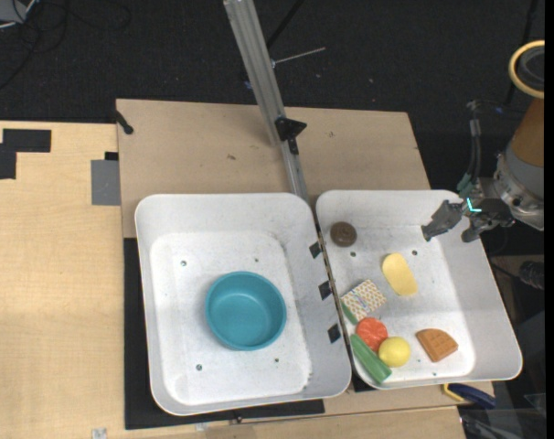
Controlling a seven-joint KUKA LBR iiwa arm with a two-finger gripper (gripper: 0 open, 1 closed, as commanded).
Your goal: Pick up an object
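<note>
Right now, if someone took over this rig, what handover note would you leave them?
Gripper: open, holding nothing, over the upper right edge of the right bin.
Right bin holds: brown round piece, yellow block, patterned cracker, red piece, yellow ball, green piece, brown wedge.
Left bin: teal bowl.
Done: nothing picked yet.
Left: descend on one object, probably the yellow block nearest, close and lift.

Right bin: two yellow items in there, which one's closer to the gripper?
The pale yellow oblong piece in the middle of the right bin. The gripper is above the bin's far right side; the round yellow ball sits by the near edge, beside the red piece.
</note>
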